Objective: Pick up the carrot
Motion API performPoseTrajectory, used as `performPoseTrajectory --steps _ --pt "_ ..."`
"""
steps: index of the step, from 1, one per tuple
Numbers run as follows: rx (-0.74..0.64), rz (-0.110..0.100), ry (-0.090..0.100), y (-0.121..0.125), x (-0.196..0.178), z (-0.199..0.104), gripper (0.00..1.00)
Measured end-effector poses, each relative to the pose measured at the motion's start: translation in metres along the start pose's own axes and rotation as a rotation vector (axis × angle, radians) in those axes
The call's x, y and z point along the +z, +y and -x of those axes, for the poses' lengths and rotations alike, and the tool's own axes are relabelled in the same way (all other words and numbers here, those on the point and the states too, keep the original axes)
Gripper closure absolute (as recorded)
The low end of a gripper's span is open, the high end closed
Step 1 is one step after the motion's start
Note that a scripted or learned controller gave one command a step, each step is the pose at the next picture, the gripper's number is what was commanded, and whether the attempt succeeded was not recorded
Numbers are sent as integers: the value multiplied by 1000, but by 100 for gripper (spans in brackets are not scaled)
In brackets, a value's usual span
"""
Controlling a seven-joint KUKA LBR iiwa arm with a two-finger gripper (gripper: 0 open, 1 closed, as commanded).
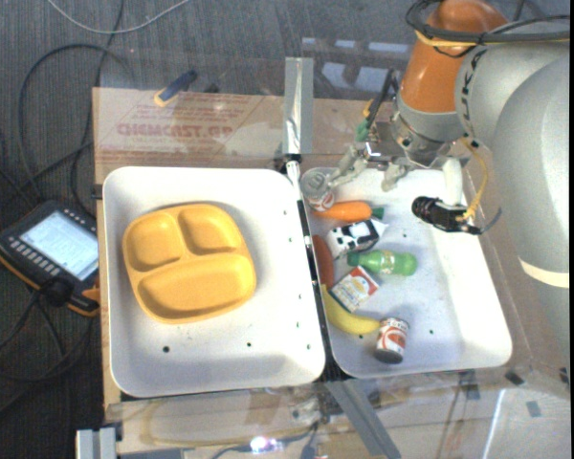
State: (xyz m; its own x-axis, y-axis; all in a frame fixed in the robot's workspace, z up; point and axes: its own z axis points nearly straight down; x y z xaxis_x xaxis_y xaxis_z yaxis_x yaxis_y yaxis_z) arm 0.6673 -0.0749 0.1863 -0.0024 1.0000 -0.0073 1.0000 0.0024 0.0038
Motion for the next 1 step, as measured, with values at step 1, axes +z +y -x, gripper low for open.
performPoseTrajectory --steps 1 --pt "-39 -4 6 0 64 13 0"
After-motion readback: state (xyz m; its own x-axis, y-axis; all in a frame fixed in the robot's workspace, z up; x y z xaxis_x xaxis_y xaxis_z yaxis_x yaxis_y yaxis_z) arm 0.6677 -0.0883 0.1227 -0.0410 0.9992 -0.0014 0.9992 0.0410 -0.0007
